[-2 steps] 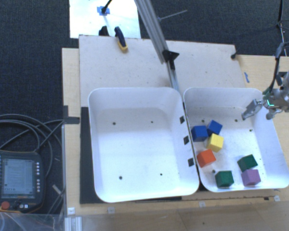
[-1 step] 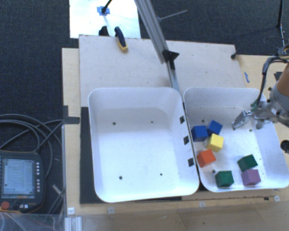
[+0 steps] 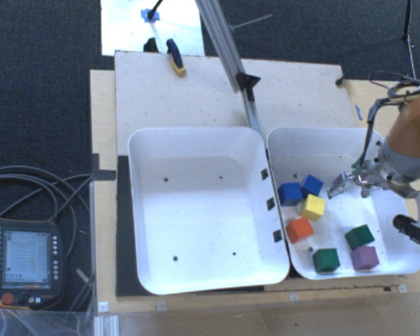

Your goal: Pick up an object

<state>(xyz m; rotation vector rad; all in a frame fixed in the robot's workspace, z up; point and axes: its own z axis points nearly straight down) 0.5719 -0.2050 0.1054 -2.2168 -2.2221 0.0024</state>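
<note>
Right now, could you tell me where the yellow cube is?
The yellow cube lies in the right bin, near its left wall, just below the two blue cubes and above the orange cube.

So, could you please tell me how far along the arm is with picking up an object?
Nothing looks picked up yet: all seven blocks lie on the floor of the right bin. In hand is the approach: the pincer hangs over that bin, close to the yellow block and the blue block beside it. Left to do: come down on one block, close on it and lift it.
</note>
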